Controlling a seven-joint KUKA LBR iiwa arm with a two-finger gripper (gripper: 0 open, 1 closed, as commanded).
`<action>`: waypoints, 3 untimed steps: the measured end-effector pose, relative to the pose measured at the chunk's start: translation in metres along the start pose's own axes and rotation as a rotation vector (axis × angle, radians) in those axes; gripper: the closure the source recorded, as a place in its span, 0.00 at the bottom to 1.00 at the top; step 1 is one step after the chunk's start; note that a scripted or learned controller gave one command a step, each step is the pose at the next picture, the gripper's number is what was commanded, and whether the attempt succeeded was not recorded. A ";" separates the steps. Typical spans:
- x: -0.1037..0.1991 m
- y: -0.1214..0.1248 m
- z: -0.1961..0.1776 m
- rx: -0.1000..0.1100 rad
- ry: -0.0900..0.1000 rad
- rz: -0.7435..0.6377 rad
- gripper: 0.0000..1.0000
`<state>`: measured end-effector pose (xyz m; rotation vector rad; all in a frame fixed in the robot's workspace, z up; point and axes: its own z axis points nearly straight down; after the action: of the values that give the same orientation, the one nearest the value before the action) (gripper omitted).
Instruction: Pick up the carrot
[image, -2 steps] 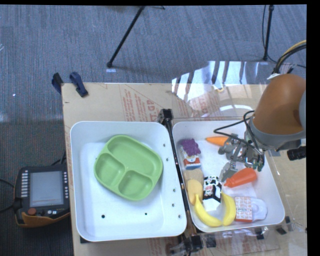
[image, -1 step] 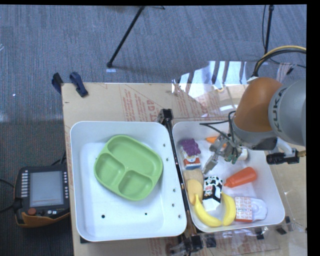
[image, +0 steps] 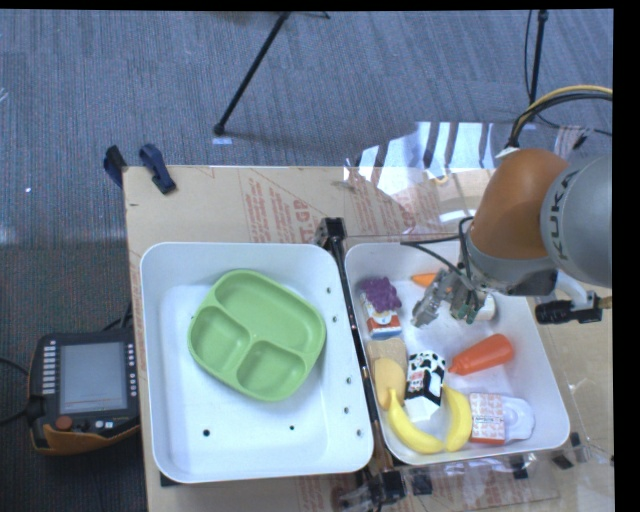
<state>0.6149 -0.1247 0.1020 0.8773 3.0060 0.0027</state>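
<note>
Carrot (image: 482, 354) lies in the right bin (image: 548, 385), tilted, fat end up-right. Landmark = carrot. End effector (image: 447, 300) hangs up-left of carrot, near but apart, nothing seen between its fingers; open or clenched, cannot tell, too small and blurred. Grape bunch (image: 379, 292) further left of carrot, small box (image: 384, 323) just below the grapes. Cow-print carton (image: 426, 376) left and slightly below carrot, close. Banana (image: 428, 418) below-left. Red-white packet (image: 490, 416) directly below carrot. A second small orange piece (image: 424, 279) well up-left of carrot, beyond end effector; don't confuse it with the target.

Step in hand, by my read: approach, not yet grasped. To do it well: shift down-right until centred over carrot's thick middle, turn fingers across its long axis, descend straight, close on the wider part so it won't slip out. Risk: clipping the carton on the left side.
</note>
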 end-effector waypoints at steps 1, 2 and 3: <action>0.001 0.000 0.001 0.000 0.002 -0.001 0.00; -0.001 0.001 -0.010 -0.001 -0.001 -0.004 1.00; -0.019 -0.069 0.015 0.001 0.011 -0.420 1.00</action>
<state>0.5939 -0.1928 0.0873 0.2319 3.1330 0.0023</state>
